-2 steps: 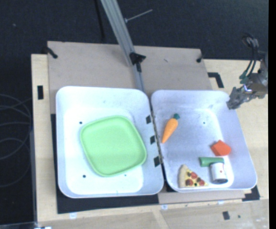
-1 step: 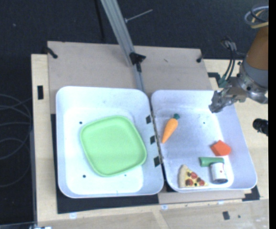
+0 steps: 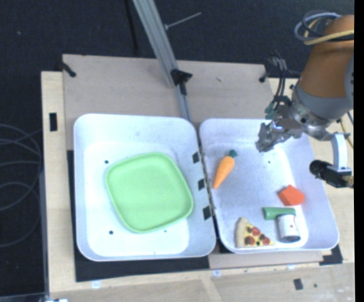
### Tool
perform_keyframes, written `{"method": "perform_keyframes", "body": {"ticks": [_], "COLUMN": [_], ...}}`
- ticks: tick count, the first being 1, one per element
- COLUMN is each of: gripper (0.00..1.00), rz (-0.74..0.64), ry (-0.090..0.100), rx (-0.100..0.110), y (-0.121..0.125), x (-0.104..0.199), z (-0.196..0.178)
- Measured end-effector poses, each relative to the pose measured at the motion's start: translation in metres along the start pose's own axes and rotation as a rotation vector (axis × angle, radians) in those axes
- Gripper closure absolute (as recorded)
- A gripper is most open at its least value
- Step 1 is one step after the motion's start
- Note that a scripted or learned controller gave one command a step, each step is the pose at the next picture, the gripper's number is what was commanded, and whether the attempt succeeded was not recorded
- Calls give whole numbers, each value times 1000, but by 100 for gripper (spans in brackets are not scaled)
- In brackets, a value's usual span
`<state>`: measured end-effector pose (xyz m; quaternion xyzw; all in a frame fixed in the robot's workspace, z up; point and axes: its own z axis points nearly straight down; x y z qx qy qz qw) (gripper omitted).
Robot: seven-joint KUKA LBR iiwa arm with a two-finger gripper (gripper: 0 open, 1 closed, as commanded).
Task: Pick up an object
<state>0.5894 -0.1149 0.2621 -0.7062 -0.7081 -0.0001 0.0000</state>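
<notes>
The right bin (image 3: 248, 134) holds an orange carrot with a green top (image 3: 223, 170) near its left wall. An orange-red block (image 3: 291, 195) lies at the right, a green-and-silver can-like piece (image 3: 284, 221) below it, and a pizza slice (image 3: 252, 234) at the front. My gripper (image 3: 264, 143) hangs over the upper right part of this bin, to the right of and above the carrot, apart from every object. Nothing shows between its dark fingertips.
The left bin (image 3: 93, 131) carries a light green square plate (image 3: 148, 191). A grey metal pole (image 3: 158, 33) slants down to the gap between the bins at the back. Black clips (image 3: 202, 184) sit along the shared wall.
</notes>
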Motion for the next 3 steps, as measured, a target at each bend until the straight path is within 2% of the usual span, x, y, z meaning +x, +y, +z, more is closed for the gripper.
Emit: {"method": "perform_keyframes", "body": {"ticks": [1, 3], "gripper": [100, 100], "rz": [-1, -1], "ry": [1, 0], "rx": [-1, 1], "y": [7, 19], "x": [53, 172], "z": [-6, 9]}}
